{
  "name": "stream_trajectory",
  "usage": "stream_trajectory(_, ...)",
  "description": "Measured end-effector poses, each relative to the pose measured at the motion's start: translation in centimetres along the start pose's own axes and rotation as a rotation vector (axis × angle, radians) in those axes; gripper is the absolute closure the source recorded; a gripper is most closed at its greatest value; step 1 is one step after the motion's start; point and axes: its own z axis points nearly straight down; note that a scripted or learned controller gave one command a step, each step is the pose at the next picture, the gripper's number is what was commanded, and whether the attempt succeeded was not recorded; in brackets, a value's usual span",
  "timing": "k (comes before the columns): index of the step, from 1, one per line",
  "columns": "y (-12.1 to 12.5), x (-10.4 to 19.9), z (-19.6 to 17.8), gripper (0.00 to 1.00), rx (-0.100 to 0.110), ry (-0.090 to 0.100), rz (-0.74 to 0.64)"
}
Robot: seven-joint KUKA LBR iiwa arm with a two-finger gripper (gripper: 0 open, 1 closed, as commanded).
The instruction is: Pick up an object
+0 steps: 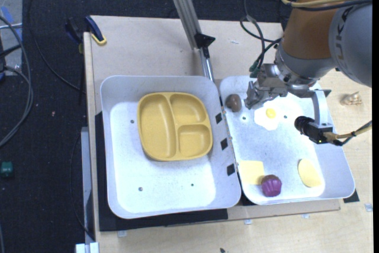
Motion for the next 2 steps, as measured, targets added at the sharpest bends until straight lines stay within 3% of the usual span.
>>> stream_trajectory(2,-0.9,11.2,1.0,1.00,0.000,0.000,-0.001)
